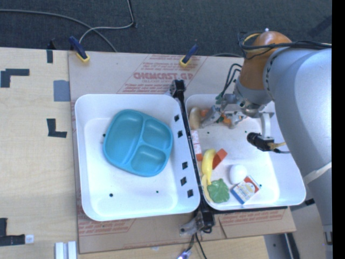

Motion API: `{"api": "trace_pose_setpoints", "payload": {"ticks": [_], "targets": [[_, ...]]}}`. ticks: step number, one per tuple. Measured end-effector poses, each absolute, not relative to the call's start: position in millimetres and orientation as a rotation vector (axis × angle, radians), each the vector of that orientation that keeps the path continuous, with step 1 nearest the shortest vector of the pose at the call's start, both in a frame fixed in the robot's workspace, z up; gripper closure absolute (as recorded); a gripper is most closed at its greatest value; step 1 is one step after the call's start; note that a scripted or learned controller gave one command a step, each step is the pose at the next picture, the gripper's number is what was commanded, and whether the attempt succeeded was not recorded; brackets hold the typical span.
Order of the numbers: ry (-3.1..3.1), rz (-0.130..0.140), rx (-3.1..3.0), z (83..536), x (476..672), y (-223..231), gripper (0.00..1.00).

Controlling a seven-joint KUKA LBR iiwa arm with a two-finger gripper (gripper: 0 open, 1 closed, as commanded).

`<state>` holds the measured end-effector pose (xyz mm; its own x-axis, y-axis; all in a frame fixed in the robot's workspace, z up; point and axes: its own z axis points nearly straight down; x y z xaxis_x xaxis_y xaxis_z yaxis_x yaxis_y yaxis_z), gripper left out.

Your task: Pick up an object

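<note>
The gripper (222, 116) is down in the right bin (288, 190), upper centre-right of frame, among small items by the far wall. Whether it has closed on anything, I can't tell. The white egg (237, 172) and banana (207, 165) lie unlifted, so the pick looks undone.

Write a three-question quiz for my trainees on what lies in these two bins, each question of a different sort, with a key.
1. True or false: the blue divided plate lies in the left bin.
2. Which object lies closest to the near edge of the right bin? A. white egg B. green leafy toy C. yellow banana
3. Fill in: the tool hovers over the ____ end of the right bin.

Key: 1 true; 2 B; 3 far
</note>
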<state>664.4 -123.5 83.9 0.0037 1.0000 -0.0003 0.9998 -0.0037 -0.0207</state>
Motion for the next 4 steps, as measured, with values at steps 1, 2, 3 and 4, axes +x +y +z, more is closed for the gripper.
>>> {"api": "trace_pose_setpoints", "payload": {"ticks": [1,2,3,4], "targets": [[-2.208,0.017,-2.210,83.8,665.1,-129.5,0.00],[-2.222,0.000,-2.222,86.2,570.1,-105.5,0.00],[-2.226,-0.003,-2.233,87.3,548.0,-101.9,0.00],[-2.227,-0.003,-2.238,87.5,535.9,-99.5,0.00]]}}
